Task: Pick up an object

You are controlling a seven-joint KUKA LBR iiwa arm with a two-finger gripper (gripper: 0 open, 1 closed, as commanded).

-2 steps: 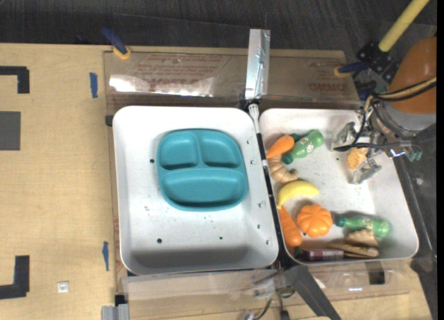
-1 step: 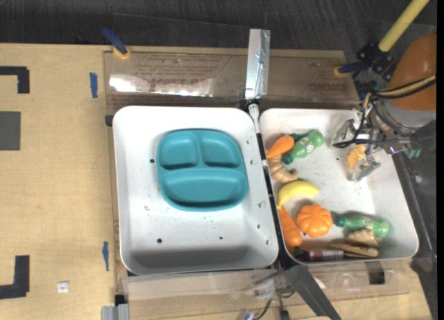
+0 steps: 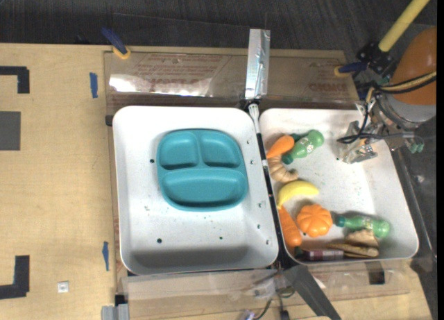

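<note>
Hovering over the right bin's (image 3: pixel 402 194) far corner, the gripper (image 3: pixel 359 146) is risking closing on nothing; its grip state is unclear.

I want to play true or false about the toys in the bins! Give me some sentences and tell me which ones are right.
1. The teal divided plastic plate lies in the left white bin. True.
2. The small orange toy pumpkin sits on the teal plate. False: it is in the right white bin, near the yellow toy banana.
3. The robot's gripper is above the right bin's far part. True.
4. The gripper holds the banana. False: the banana lies on the bin floor, apart from it.
5. The toys crowd the right bin's left and near sides. True.
</note>
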